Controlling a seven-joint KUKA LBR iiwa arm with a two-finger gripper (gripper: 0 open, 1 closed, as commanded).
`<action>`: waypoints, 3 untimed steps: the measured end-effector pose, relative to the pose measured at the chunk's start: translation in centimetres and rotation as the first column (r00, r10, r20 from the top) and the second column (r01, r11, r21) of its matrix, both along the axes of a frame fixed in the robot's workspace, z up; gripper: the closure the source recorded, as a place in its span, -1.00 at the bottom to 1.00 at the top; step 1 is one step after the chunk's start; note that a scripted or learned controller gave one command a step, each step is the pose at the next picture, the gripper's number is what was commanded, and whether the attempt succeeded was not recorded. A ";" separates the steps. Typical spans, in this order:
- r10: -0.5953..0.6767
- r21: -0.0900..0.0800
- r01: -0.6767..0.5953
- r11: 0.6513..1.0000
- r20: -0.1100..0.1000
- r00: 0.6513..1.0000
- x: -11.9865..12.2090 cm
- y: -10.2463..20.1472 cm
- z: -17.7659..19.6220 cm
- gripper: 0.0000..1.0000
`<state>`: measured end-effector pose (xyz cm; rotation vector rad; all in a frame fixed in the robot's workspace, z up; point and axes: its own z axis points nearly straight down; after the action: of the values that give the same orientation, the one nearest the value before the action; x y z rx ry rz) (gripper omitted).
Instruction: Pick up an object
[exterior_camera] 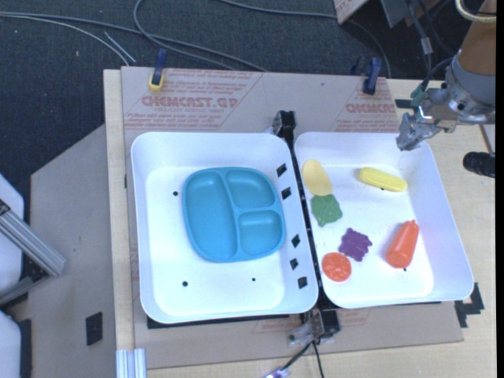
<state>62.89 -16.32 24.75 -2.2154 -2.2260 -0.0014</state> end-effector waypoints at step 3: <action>0.000 0.000 0.000 1.000 0.002 1.000 1.9 16.0 0.4 1.00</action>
<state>64.82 -0.28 25.10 -2.2156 -2.2272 -0.0032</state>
